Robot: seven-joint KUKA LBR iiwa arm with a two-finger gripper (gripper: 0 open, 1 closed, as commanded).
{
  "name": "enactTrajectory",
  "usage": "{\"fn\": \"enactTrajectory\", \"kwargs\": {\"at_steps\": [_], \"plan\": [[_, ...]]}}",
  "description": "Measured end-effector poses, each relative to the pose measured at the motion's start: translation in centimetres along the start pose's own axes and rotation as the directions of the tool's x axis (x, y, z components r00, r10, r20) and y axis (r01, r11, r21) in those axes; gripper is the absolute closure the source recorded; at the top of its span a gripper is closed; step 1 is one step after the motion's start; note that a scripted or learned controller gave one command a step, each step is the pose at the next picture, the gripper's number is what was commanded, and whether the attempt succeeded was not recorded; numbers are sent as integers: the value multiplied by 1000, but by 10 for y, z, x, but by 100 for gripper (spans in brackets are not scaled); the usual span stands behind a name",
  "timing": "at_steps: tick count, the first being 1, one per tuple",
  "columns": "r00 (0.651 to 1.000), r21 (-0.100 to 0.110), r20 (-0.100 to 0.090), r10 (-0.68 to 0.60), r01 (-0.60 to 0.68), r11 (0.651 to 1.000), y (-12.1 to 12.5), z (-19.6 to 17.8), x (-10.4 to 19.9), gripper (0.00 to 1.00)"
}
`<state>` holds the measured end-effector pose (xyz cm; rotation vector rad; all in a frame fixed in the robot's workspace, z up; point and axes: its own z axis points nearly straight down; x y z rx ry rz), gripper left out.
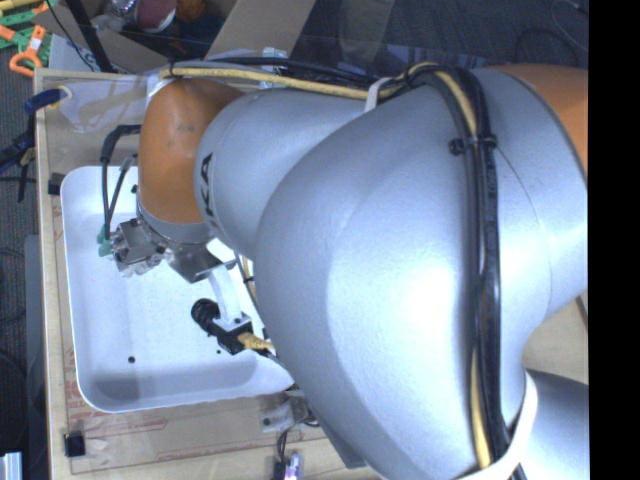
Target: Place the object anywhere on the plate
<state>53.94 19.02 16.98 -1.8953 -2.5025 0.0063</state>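
Grey arm (pixel 400 268) fills most of view, orange band (pixel 175 158) over white bin (pixel 90 268). Pincer (pixel 135 248) hangs low inside bin, near bin's left wall; opening cannot be told, nor any hold. Black cables (pixel 110 183) run down beside orange band into bin. Object and plate not made out. Wooden worktop (pixel 50 148) borders bin's left side.

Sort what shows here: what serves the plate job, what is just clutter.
Job:
- gripper, over the bin
- white bin

Clutter:
- orange and green toys, top left, off the bench
- cardboard beyond the bench
- ball by the cardboard
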Motion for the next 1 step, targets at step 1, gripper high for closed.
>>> {"fn": "enactTrajectory", "kwargs": {"at_steps": [1], "plan": [[981, 4, -2, -193, 193, 981, -37, 14, -12, 100]]}}
